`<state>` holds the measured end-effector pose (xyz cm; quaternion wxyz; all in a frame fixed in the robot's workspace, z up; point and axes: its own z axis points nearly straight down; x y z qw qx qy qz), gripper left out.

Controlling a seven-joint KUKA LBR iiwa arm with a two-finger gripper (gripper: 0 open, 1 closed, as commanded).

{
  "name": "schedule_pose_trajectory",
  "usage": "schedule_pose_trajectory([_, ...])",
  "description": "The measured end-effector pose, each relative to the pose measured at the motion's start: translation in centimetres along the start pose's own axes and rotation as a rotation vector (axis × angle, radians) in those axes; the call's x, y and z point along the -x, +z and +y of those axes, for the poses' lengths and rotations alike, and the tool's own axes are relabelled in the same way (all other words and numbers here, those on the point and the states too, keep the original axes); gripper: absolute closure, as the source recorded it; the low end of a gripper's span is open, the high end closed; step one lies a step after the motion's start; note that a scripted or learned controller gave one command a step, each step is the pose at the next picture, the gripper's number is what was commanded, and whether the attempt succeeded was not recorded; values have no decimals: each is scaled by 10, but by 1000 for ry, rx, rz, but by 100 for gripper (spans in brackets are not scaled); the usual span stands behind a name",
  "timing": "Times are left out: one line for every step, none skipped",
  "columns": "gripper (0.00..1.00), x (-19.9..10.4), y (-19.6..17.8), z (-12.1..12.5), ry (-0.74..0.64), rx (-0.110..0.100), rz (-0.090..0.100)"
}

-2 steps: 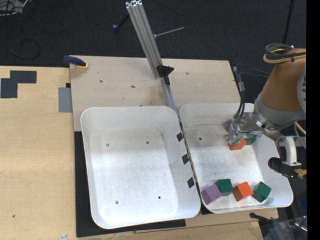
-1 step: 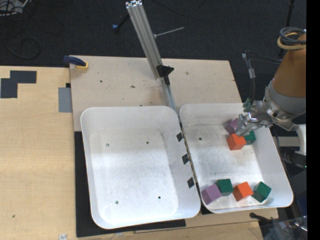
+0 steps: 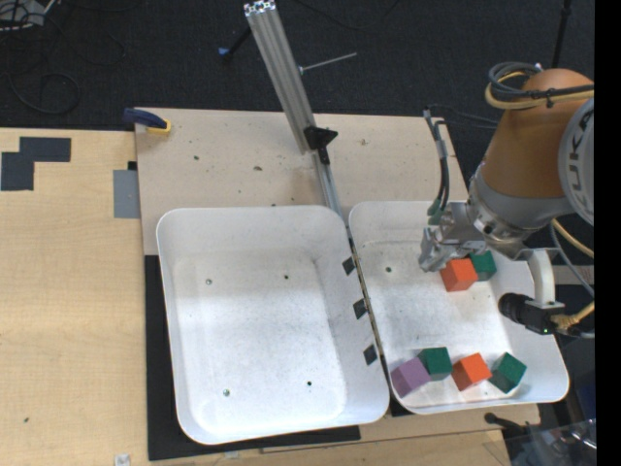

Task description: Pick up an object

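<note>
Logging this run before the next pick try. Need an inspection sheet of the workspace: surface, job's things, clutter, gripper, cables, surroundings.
Surface: wooden bench bearing the left bin and the right bin, side by side.
Job's things: all in the right bin. Upper orange block with a green block touching it; along the near wall, purple block, green block, orange block, green block.
Clutter: blue-handled clamp at the bench's far left corner.
Gripper: gripper low in the right bin, next to the upper orange block; grasp not discernible.
Cables: cables looped over the arm's orange band.
Surroundings: slanted aluminium bar; dark floor beyond.
</note>
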<state>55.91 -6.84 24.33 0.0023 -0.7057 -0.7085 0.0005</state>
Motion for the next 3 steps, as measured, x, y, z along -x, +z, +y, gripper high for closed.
schedule_pose_trajectory([100,-54,-6,3,0,2,-2])
schedule_pose_trajectory([100,-103,0,-6,0,-1,0])
schedule_pose_trajectory([100,-157,17,-7,0,-3,-1])
